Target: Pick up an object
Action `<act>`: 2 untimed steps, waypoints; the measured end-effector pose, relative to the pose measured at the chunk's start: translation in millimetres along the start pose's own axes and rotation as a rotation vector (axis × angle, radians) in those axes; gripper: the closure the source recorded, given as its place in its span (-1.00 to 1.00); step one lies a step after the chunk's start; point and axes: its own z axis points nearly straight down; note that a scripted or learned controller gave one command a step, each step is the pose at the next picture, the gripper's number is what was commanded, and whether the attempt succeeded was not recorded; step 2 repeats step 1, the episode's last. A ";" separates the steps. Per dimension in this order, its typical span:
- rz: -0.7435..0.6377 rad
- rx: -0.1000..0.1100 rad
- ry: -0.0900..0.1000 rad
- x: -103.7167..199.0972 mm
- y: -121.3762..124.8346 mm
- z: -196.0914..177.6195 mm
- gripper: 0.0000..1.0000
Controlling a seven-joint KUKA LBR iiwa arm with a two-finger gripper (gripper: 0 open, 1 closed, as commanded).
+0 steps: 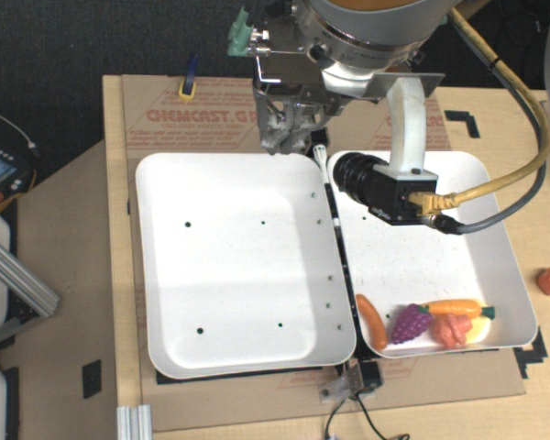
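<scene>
You'll find the gripper point(291, 134) above the far edge of the left bin point(165, 273) — whether it's open I cannot tell. The toys — a purple grape bunch point(409, 324), a carrot point(458, 308), perhaps a sausage point(371, 322) — lie in the right bin's point(490, 246) near corner

Both of my bins, left point(165, 273) and right point(495, 246), are white, the left one dotted with small dark spots. In the right bin lie purple grapes point(409, 324), an orange carrot point(455, 308) with a green tip, and a reddish-orange sausage point(371, 322). The brown board point(165, 117) carries red lettering.
</scene>
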 end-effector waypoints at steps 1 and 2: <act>0.000 -0.001 0.001 0.1 0.1 -0.7 1.00; 0.000 -0.001 0.001 0.1 0.1 -0.7 1.00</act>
